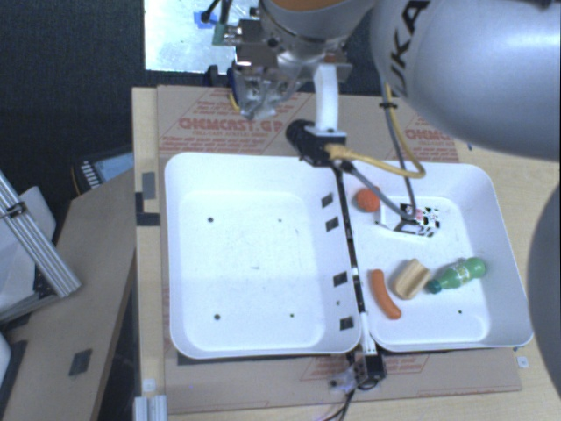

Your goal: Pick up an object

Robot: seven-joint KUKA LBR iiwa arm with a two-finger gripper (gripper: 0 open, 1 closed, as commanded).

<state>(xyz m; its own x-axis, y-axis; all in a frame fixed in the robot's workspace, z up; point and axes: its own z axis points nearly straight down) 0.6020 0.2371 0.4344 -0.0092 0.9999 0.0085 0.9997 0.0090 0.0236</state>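
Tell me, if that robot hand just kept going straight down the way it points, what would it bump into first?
Probably the brown board under the bins. The hand hangs above the strip behind the left bin, beyond its far rim. Depth is hard to judge from this slant, so it might catch that rim instead.

Two white bins side by side on desk (149, 261): left bin (254, 261), right bin (491, 235). Printed cardboard sheet (206, 121) beneath. Aluminium rail (35, 244) at far left.

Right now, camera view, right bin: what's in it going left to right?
orange ball → orange sausage → tan bread roll → black-and-white block → green bottle
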